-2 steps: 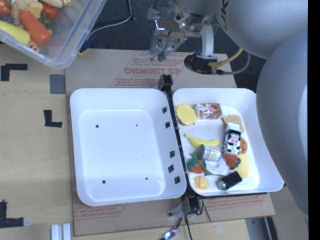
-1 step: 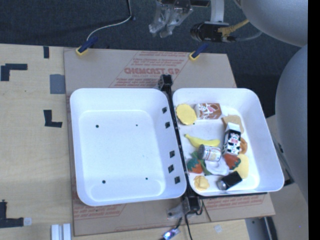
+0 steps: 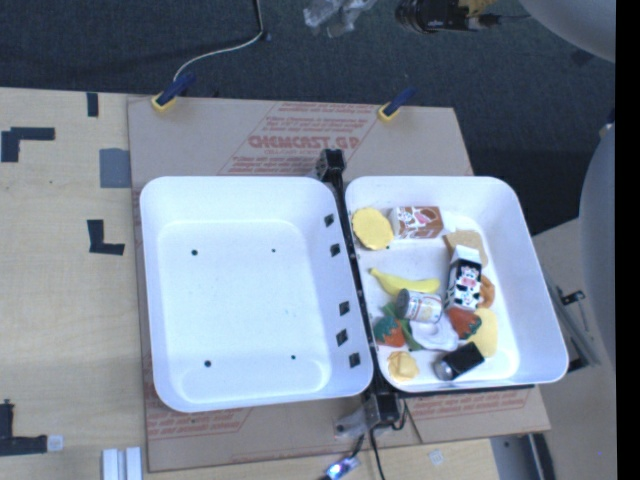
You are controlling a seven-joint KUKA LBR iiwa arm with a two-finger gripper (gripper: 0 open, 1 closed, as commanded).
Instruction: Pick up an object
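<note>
Yellow banana [image 3: 404,282] lies lengthwise left-right; tip left.

Two shallow white plastic bins, the left bin [image 3: 240,298] w/ four small black dots on its floor and the right bin [image 3: 500,213] w/ a jumble of colour, sit on a tan cardboard sheet [image 3: 290,143] printed in red lettering, held by two blue-and-yellow clamps [image 3: 172,90]. In the right bin: a round yellow disc [image 3: 372,228], a brown-and-white packet w/ red trim [image 3: 416,222], a yellow toy banana [image 3: 403,282], a white carton w/ black patches [image 3: 465,278], a black cylinder w/ grey end [image 3: 458,362] and green, orange & red bits. Pale wood benchtop [image 3: 60,298] carries dark blue-grey tape marks; floor beyond is dark blue carpet [image 3: 120,18].
</note>
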